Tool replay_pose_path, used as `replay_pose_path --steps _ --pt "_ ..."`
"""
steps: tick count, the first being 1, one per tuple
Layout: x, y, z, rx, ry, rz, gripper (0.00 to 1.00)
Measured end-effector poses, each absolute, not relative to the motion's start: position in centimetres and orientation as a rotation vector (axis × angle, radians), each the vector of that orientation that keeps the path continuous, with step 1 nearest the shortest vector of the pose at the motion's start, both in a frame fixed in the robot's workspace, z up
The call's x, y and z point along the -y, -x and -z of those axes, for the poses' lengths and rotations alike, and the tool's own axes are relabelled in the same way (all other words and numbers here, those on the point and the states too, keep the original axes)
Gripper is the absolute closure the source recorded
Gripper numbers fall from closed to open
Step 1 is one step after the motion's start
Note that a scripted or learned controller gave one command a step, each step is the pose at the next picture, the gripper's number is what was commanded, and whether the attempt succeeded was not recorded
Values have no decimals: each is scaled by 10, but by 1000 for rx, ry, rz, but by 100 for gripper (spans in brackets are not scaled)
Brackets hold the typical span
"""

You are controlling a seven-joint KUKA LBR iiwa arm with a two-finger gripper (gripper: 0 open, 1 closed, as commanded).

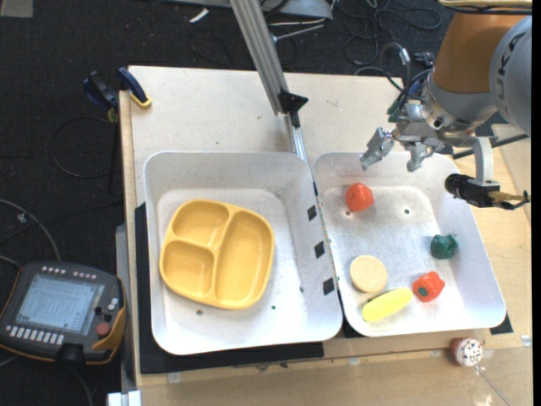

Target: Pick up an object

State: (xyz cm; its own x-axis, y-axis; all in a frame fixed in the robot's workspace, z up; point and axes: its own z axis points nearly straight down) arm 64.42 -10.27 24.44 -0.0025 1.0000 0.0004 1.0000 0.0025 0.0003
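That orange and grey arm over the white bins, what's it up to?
It's a robot arm trying to pick something up. Its gripper hangs open above the far edge of the right bin, holding nothing. In that bin lie an orange-red piece, a green piece, a cream disc, a yellow piece and a red pepper. The left bin holds a yellow divided plate.

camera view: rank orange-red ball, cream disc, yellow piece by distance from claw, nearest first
From the claw, open above the right bin's far edge:
1. orange-red ball, far-left part of that bin
2. cream disc, toward the near side
3. yellow piece, by the near rim
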Motion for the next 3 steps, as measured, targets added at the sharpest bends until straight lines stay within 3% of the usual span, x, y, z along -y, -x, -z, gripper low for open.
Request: replay_pose_path --steps 1,2,3 --pt "151 -604 -264 2216 2228 -2 0" --pt "147 -606 -263 2221 2222 -1 0" --pt "182 -539 -266 2214 2228 -5 0"
